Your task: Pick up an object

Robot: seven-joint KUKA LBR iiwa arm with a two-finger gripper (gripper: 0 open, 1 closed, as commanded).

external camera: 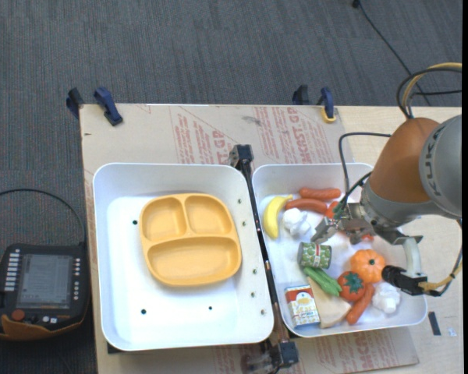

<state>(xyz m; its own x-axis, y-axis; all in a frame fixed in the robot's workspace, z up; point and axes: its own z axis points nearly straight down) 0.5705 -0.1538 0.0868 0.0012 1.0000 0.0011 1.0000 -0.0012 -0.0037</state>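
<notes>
1. The right-hand white plastic bin [390, 321] is crowded. Along its near wall lie a small red-and-white carton [302, 304] and an orange toy carrot [359, 305]. Just behind them sit a red toy tomato [352, 284], a round orange toy pumpkin [367, 265] and a green bean pod [322, 280].
2. Risk: any closing pinch may catch two neighbours or push one aside, since they touch.
3. The small green labelled can [314, 255] sits mid-bin, just under the two-finger gripper [328, 229]. A slanted descent could tip it or glance off its rim.
4. The fingers look slightly parted with nothing between them, though the view is coarse here.
5. The grey-and-orange arm [409, 179] reaches in from the right, wrist angled down-left over the can.
6. Farther back lie a yellow toy banana [273, 214] and red sausages [320, 195].
</notes>
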